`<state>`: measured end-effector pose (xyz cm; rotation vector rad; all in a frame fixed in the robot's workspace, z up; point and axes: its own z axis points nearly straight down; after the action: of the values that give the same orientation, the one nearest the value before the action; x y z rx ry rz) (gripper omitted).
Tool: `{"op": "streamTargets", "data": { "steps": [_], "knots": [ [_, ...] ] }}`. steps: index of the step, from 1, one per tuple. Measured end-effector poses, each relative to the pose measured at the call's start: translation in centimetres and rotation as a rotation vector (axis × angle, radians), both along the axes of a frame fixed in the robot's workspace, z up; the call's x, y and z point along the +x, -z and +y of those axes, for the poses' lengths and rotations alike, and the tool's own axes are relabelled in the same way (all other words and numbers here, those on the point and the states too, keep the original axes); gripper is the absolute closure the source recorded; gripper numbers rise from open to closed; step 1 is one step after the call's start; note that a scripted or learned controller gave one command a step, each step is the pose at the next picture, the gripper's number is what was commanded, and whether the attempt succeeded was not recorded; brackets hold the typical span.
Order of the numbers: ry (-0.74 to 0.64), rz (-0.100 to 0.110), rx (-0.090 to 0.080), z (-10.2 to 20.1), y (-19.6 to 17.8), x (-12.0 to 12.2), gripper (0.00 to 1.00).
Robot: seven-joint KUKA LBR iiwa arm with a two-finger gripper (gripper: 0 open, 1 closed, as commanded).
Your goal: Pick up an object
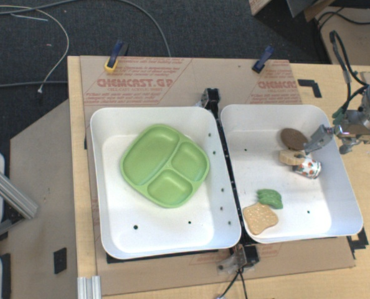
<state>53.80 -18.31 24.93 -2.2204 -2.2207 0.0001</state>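
The right bin (pixel 334 220) holds several small things. A brown oval piece (pixel 291 137) lies at the back, with a tan piece (pixel 289 157) and a small white patterned cup (pixel 309 167) on its side just in front of it. Nearer the front lie a green leafy piece (pixel 270 197) and a tan cracker-like slab (pixel 260 218). My gripper (pixel 331 143) hangs over the right bin's right side, open, with nothing between its fingers. One finger (pixel 316 140) points toward the brown piece and the cup, just to their right.
The left bin (pixel 110 229) holds a green divided plate (pixel 165 165). Both bins rest on a cardboard sheet (pixel 141 83) held by blue clamps (pixel 114 56) at the back. Cables run over the dark floor behind.
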Motion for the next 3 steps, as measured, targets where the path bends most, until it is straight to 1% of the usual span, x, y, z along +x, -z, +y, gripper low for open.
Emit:
{"op": "streamTargets", "data": {
  "steps": [1, 3],
  "knots": [
    [0.001, 0.007, 0.003, -0.2, 6.3, 0.0, 0.0],
    [0.0, 0.005, 0.003, 0.6, 16.1, -0.6, 0.0]
  ]
}}
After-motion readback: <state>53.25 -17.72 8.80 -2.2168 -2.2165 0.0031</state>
